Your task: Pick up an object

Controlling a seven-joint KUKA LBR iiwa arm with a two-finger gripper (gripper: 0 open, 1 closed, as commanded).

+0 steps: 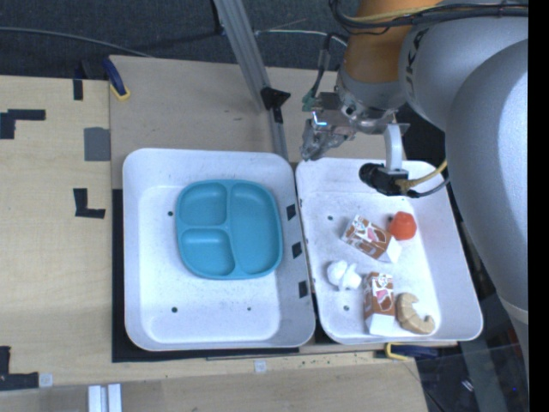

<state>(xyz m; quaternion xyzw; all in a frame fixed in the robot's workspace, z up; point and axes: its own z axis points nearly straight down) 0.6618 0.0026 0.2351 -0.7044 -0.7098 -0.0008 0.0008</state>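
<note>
In the right bin lie two brown-and-white packets point(369, 236) point(379, 300), an orange ball point(402, 226), a small white piece point(343, 274) and a tan pastry point(415, 313). All sit in the lower right of the frame.

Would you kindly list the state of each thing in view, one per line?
gripper: raised over the right bin's back-left corner, nothing visibly held
blue plate: flat in left bin
two snack packets: lying in right bin
orange ball: resting beside a packet

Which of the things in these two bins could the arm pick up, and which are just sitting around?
For the job:
gripper
orange ball
two snack cartons
white piece
brown pastry

Just lying about:
blue divided plate in the left bin
right bin
clamp
</note>
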